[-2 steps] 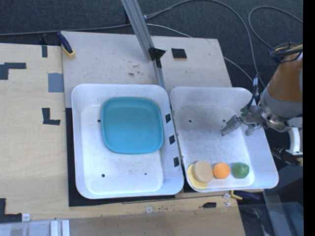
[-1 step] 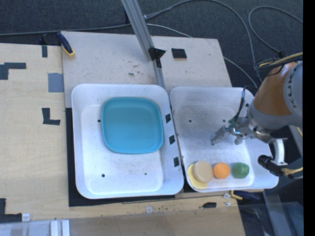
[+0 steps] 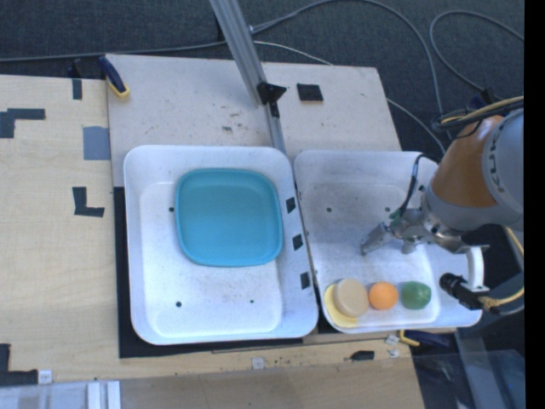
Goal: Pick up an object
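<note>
Orange ball (image 3: pixel 382 296) (small, round) between tan disc (image 3: pixel 349 297) and green ball (image 3: pixel 415 295)

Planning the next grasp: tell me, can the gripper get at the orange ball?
Probably yes. The gripper sits just above the orange ball in the right bin, nothing between them, though neighbours crowd both its sides.

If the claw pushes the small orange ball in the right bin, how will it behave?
The orange ball looks round and smooth, so it would probably roll rather than slide. It sits between a tan round piece and a green ball, which may block sideways rolling. It could slip out of a pinch.
</note>
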Robot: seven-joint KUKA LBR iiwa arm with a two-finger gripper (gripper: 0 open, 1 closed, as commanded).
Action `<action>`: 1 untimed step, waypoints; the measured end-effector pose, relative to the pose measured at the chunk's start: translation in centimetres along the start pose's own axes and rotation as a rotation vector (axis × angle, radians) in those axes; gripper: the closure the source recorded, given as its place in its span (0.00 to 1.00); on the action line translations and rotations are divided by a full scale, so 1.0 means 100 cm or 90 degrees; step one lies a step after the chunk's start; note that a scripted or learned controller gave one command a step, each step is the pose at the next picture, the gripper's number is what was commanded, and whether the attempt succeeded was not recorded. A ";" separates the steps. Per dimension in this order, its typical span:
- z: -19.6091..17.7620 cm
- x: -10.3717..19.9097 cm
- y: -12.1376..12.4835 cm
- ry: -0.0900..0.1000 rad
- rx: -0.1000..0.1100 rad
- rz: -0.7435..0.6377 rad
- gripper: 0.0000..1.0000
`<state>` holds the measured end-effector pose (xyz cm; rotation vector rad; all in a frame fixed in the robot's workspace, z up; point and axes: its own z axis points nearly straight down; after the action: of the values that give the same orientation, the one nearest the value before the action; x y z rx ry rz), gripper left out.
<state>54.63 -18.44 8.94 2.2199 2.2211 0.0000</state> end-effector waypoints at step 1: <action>-0.012 0.000 0.000 0.000 -0.001 0.000 1.00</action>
<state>54.68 -18.48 10.11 2.2185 2.2199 0.0019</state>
